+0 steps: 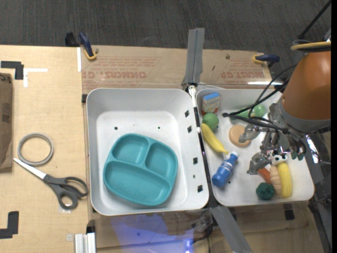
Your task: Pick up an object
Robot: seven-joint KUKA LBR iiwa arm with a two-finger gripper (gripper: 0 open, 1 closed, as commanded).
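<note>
The right bin (231,191) holds several toy foods. A yellow banana (213,138) lies beside a blue bottle (225,170), with a green ball (210,120) and a small carton (210,102) behind them. A tan disc (238,135) sits mid-bin. At the front right lie a yellow corn cob (285,178), a dark green broccoli (266,191) and an orange carrot piece (265,174). My gripper (262,161) hangs low over the bin's right half, just above the carrot and next to the corn. Cables and the wrist hide much of it. Nothing is visibly held.
The left bin (100,109) contains a teal divided plate (139,168). Scissors (52,182) and a tape roll (35,148) lie on the bench to the left. A green item (258,110) sits at the right bin's back, partly behind cables.
</note>
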